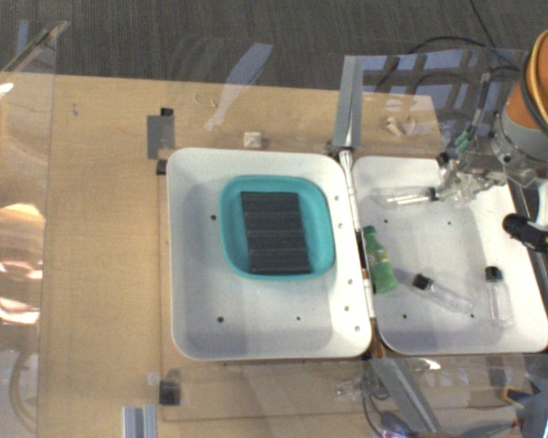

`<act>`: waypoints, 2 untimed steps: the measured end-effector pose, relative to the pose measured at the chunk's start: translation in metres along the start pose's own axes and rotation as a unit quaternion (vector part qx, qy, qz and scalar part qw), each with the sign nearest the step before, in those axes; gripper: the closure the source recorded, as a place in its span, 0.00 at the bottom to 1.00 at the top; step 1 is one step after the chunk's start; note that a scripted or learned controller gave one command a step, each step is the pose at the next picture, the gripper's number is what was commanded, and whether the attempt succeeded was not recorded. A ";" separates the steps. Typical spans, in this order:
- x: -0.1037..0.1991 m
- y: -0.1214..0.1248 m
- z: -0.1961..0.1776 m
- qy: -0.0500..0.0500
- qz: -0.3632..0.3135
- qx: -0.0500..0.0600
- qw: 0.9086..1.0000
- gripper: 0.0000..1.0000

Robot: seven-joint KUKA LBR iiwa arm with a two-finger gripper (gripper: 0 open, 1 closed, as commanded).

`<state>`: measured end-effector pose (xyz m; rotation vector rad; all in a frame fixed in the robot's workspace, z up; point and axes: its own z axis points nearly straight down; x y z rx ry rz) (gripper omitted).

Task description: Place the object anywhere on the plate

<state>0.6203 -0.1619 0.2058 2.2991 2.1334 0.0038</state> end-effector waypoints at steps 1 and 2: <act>0.071 -0.035 0.018 0.001 -0.088 0.000 0.996 1.00; 0.071 -0.035 0.018 0.001 -0.088 0.000 0.996 0.00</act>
